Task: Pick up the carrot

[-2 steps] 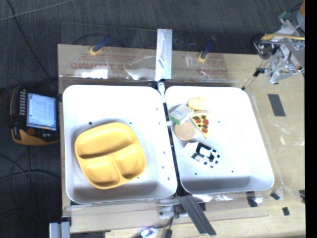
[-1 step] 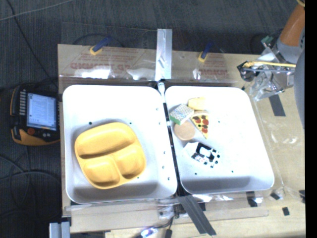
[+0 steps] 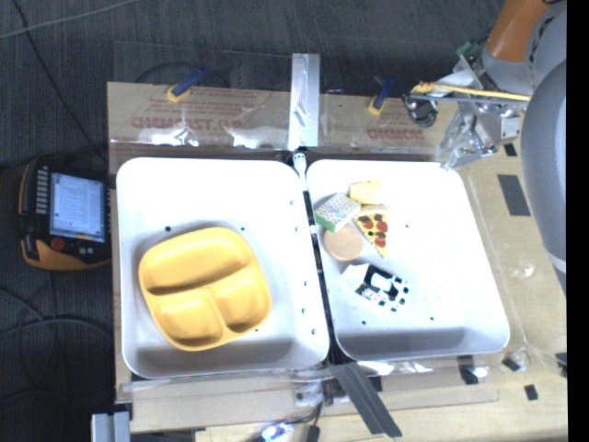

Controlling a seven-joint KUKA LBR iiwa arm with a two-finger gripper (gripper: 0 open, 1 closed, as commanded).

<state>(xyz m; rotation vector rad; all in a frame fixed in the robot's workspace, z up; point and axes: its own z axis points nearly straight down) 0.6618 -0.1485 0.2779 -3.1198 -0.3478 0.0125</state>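
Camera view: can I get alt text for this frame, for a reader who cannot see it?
The gripper hangs over the back right corner of the right bin, away from a cluster of small toy foods near that bin's left wall. The left bin holds a yellow divided tray.

Robotics lab, bench bins [image 3: 212, 178] (teach pendant [image 3: 64, 213])

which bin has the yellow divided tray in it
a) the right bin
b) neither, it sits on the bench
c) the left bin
c: the yellow divided tray lies inside the left bin, while the right bin holds the small food items.
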